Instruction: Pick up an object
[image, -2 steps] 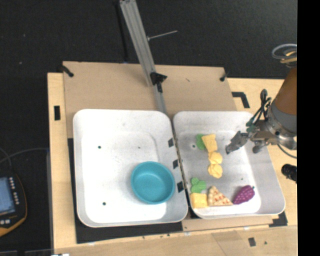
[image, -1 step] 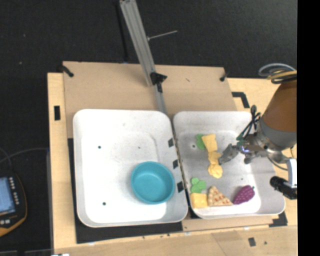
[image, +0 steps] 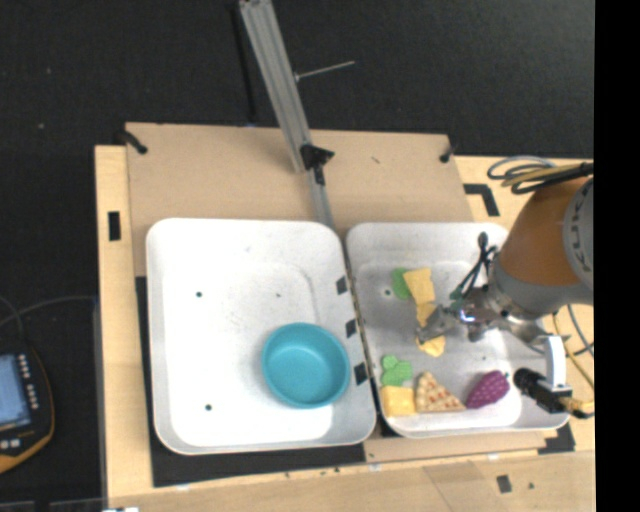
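A fixed camera looks down at a slant on two shallow white bins set side by side on a bench. The left bin (image: 200, 260) holds a round blue bowl (image: 303, 364) near its lower right corner. The right bin (image: 380, 245) holds small toy foods: a yellow wedge on a green piece (image: 413, 284) toward the top, a small yellow piece (image: 432, 346) at the middle, and along the lower edge a green piece (image: 395, 371), a yellow block (image: 398, 402), a waffle-patterned triangle (image: 436, 395) and a purple grape cluster (image: 487, 389).

The grey arm with its orange band reaches in from the right, and its gripper (image: 432, 322) sits low over the middle of the right bin, just above the small yellow piece — how wide it stands cannot be made out, since the tips blur into the piece below.

Judged from this, the step in hand is closing on that small yellow piece. To do it well, the tool should come straight down, straddle the piece across its narrow side, close gently and lift vertically, clear of the wedge above it.

The piece looks short and roughly level, its long axis running left to right – its exact shape is too small to tell
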